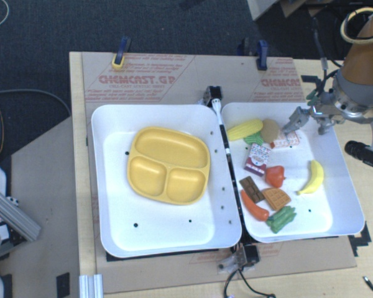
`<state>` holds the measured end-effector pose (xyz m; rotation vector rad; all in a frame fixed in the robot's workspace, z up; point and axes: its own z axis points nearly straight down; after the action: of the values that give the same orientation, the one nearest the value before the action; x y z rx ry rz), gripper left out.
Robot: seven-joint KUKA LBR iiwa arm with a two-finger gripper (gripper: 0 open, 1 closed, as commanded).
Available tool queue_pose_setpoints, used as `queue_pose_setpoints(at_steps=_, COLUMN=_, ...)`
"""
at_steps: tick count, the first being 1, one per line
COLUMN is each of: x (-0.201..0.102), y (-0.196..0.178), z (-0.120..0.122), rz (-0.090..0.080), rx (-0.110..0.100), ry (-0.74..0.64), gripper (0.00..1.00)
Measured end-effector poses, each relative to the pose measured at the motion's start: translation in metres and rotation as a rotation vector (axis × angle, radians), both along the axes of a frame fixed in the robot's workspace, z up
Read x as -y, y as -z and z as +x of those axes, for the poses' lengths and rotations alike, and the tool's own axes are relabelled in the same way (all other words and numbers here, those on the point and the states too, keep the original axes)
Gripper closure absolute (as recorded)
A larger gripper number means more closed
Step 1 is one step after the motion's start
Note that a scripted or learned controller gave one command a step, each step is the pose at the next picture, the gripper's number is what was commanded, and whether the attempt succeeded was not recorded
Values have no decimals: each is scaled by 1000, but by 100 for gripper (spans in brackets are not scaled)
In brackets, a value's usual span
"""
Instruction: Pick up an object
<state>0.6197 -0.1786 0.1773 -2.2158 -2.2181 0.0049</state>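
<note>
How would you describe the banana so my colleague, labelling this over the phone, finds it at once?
Look in the right bin, the one full of toy food. Toward its right side lies the banana, apart from the cluster in the middle. It is the only curved, plain yellow piece; the yellow corn cob is straight, at the bin's far left.

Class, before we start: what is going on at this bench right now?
A grey robot arm reaches in from the right, its gripper hovering over the far end of the right bin, near a corn cob and a small white card. Toy foods lie loose in that bin, among them a banana and a tomato. The left bin holds a yellow divided plate. Nothing looks lifted yet.
</note>
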Motion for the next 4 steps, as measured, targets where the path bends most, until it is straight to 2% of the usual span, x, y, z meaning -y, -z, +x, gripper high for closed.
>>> queue_pose_setpoints(at_steps=2, x=-5, y=96, z=-11, rz=0, rx=0, ry=1, gripper=0)
queue_pose_setpoints(at_steps=3, x=-5, y=81, z=-9, rz=-3, rx=8, ry=2, gripper=100)
queue_pose_setpoints(at_steps=4, x=-8, y=35, z=-14, rz=-4, rx=13, ry=1, gripper=100)
